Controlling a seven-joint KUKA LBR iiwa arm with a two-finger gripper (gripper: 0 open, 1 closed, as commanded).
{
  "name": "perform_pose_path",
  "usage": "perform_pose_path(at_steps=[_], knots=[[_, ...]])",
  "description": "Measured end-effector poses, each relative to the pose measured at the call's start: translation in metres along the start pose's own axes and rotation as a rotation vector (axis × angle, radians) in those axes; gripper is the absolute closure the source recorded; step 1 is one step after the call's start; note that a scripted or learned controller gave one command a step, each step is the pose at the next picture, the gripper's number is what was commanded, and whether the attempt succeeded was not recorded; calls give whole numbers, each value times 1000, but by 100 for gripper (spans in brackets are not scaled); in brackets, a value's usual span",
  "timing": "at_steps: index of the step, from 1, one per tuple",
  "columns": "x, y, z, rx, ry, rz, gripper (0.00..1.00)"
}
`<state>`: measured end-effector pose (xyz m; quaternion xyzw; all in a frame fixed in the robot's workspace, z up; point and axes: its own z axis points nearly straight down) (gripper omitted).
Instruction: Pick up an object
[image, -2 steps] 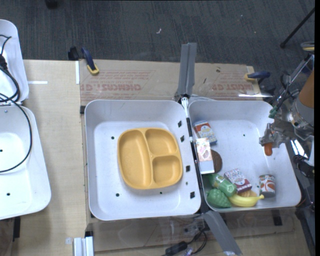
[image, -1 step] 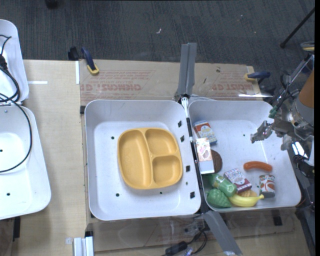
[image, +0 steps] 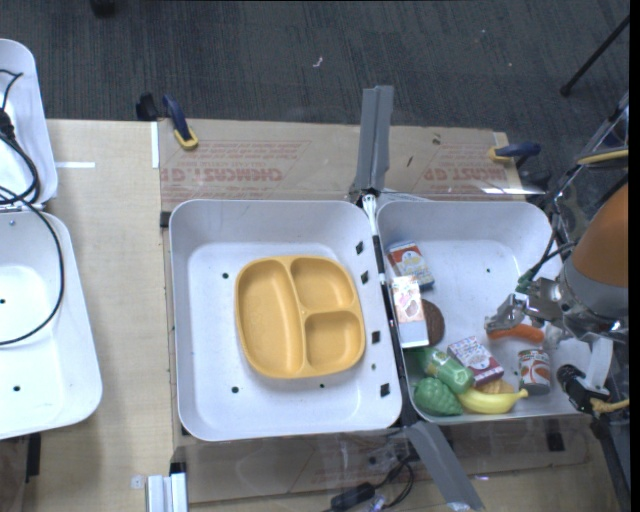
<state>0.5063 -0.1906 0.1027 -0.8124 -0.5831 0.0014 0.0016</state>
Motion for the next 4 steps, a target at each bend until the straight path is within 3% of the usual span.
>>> perform_pose_path(at_steps=[1, 2, 3, 4], knots=[[-11, -27, 12, 0, 0, -8, 0], [-12, -27, 4, 1, 0, -6, 100], [-12, -27, 4, 1, 0, -6, 0], [-10, -15, 5, -3, -1, -144, 0]])
